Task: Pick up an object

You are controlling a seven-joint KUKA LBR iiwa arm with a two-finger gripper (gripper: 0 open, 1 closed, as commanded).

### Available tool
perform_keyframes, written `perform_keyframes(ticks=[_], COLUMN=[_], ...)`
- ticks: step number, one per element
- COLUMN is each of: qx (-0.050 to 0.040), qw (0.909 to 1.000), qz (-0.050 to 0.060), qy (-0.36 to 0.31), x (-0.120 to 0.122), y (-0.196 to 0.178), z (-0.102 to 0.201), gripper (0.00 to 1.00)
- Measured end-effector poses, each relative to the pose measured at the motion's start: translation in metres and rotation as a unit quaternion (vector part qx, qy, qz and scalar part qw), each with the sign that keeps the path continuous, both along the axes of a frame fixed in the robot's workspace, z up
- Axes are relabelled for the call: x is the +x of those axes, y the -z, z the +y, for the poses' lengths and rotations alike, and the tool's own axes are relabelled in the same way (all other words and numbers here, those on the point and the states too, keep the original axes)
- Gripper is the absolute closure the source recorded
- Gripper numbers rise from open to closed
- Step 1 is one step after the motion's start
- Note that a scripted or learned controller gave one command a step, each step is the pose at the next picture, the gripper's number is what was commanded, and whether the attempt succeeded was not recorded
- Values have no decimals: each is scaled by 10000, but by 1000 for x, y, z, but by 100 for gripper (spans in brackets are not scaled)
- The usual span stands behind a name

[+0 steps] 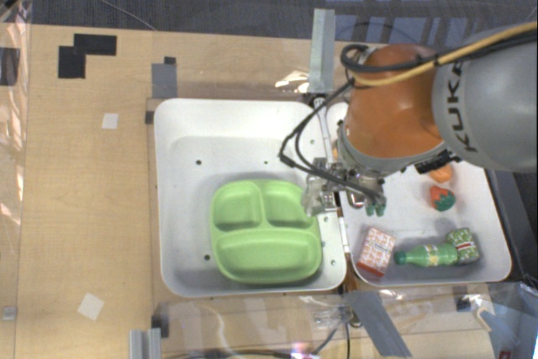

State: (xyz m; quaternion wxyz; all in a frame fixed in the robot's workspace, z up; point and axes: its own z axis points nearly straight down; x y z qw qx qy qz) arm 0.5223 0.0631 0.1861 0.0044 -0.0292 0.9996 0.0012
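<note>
Bench [92, 206]: two bins are borne side by side.
Left bin [181, 139]: a divided tray [265, 231] is held in its near half, toward the right wall.
Right bin [496, 261]: a small box [376, 251] is placed at the near left; a bottle [424, 256] is laid on its side just right of it; a small carton [464, 245] is set touching the bottle's far end; two small fruit-like items [442, 197] are found behind these.
Arm [403, 109]: it is extended over the right bin's far part.
Gripper [349, 193]: it is positioned above the wall between the bins, just right of the tray.
</note>
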Motion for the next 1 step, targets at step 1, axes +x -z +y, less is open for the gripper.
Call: perform_keyframes(ticks=[1], qx=[-20], qw=[9672], qz=[-13], qy=[-2539], x=[-4], y=[-1], z=[20], gripper=[100])
